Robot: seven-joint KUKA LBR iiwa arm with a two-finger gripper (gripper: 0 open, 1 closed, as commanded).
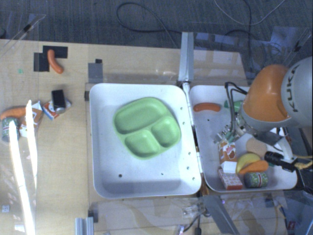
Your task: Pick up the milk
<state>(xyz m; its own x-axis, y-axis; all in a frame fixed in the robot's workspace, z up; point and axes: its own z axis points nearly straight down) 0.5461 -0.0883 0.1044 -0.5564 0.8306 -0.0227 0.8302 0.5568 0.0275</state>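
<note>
Jaws over crowded right bin [209,146] | milk [227,152] likely just beneath

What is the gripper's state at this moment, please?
Gripper: low in the right bin among the items; its state cannot be told.

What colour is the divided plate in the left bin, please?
Light green; the plate shows clearly in the camera view, lying in the left bin.
</note>
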